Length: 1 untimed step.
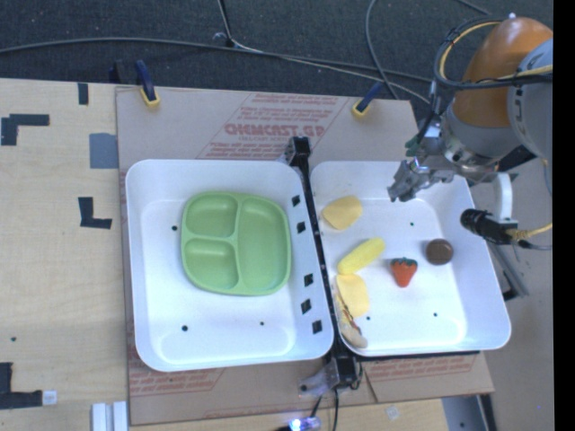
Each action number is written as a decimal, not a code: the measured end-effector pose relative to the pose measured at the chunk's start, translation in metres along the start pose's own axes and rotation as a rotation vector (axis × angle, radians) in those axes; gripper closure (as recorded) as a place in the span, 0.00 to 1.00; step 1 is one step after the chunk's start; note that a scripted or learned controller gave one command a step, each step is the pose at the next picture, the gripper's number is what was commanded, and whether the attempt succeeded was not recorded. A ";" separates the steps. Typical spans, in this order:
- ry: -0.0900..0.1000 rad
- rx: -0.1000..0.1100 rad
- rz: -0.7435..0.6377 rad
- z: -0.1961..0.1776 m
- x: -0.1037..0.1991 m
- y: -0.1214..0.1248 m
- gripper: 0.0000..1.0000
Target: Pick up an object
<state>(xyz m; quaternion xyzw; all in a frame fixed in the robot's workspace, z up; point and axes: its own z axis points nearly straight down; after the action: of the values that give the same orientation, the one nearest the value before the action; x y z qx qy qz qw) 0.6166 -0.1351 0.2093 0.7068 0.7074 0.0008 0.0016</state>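
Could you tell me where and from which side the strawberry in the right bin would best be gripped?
Probably across the strawberry's red body, from straight above. It lies alone on the right bin's floor, green top uppermost in the view, with bare floor on both flanks for the jaws.

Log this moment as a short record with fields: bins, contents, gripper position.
left bin: green divided plate
right bin: pale yellow lump, yellow banana-like piece, toy strawberry, brown ball, yellow piece by the divider
gripper: above the right bin's far part, holding nothing visible
arm: enters from the right
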 end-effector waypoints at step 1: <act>0.001 0.002 0.000 -0.026 0.000 0.001 1.00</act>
<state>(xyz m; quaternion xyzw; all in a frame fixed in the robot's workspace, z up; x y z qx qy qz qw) 0.6172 -0.1349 0.2349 0.7067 0.7075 0.0005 0.0008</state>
